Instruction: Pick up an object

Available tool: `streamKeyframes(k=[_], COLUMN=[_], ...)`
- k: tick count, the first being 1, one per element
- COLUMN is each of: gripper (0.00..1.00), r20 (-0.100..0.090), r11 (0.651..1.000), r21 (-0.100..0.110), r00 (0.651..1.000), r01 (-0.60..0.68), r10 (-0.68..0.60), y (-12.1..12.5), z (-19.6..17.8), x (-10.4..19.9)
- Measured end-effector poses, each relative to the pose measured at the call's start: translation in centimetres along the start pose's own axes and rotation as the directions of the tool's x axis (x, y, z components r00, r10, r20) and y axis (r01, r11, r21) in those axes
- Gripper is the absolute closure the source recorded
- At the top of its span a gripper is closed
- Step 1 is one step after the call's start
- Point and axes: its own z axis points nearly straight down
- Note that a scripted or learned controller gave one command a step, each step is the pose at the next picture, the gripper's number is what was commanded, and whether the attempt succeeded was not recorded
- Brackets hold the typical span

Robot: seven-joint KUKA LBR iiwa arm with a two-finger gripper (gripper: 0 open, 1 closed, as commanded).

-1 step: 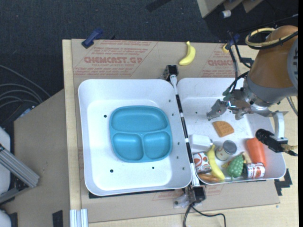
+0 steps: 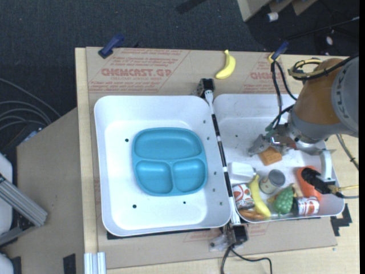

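**The pick is not done yet**

The grey robot arm with the orange band [image 2: 328, 104] reaches down into the right white bin [image 2: 245, 104]. Its gripper [image 2: 272, 144] sits low, just above a small orange-brown block [image 2: 270, 157]. I cannot tell whether it has hold of anything.

Nothing looks lifted. The other things lie at the near end of the right bin: a yellow banana [image 2: 258, 201], a green bumpy toy [image 2: 283, 201], a grey round can [image 2: 275, 179] and a red and white can [image 2: 244, 196].

The blue plastic tray with three parts [image 2: 169, 160] rests in the left white bin [image 2: 111, 153].

Grabbing and lifting look like what is left.
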Motion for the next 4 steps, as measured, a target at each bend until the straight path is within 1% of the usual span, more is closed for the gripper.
streamKeyframes(k=[1, 2, 3, 4], gripper=[1.00, 1.00, 1.00, 1.00], r20=[0.000, 0.000, -0.001, 0.000], r11=[1.000, 1.000, 1.000, 1.000], r21=[-0.002, -0.001, 0.000, -0.001], r00=[1.000, 1.000, 1.000, 1.000], r01=[0.000, 0.001, 0.003, 0.001], r10=[0.000, -0.001, -0.003, -0.001], y=[0.1, -8.9, -9.0, -7.0], z=[-1.0, -17.2, -18.2, -17.9], x=[0.0, 4.0, 13.2, 12.8])
